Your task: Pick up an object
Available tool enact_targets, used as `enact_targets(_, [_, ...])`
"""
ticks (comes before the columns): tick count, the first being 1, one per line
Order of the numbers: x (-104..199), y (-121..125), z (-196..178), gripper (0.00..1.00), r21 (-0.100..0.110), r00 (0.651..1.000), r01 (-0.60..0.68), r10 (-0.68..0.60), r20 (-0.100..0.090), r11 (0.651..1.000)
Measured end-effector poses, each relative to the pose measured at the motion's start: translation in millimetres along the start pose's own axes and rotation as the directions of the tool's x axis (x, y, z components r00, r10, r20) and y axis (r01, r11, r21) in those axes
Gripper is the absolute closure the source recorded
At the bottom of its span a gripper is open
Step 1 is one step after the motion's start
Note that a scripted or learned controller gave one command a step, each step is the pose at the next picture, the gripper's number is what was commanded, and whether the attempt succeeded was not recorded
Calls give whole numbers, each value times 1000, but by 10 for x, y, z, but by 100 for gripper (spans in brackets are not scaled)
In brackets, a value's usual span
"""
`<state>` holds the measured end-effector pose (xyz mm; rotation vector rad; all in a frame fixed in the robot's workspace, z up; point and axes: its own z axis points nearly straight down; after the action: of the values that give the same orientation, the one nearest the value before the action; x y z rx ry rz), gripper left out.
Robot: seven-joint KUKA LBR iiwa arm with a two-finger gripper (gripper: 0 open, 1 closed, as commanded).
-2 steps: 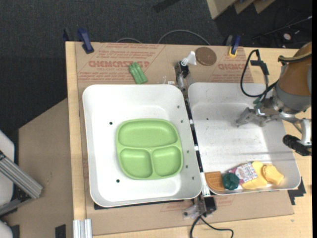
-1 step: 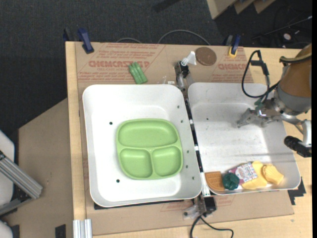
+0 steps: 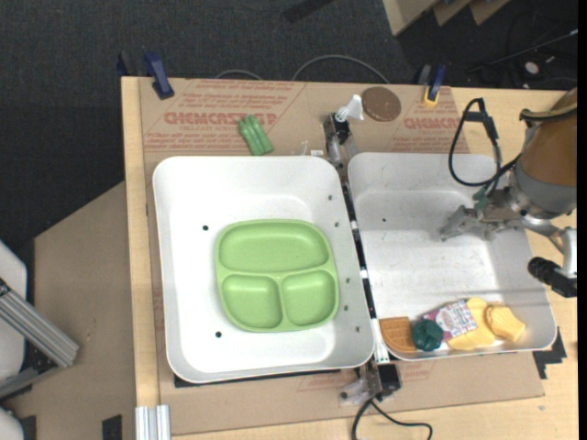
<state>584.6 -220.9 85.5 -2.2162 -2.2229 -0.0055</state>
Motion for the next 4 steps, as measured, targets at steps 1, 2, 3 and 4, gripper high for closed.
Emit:
enact_targets(1, [-20, -213, -603, 0, -3, 1000, -4, 4, 6, 1000])
enact_targets(2, [18, -354, 34, 0, 5, 1000, -2, 2, -2, 1000])
enact_targets(3, [38, 840, 7, 0, 16, 1000, 2, -2, -12, 1000])
enact_targets(4, [-8, 836, -110, 100, -2, 1000, 1, -1, 4, 1000])
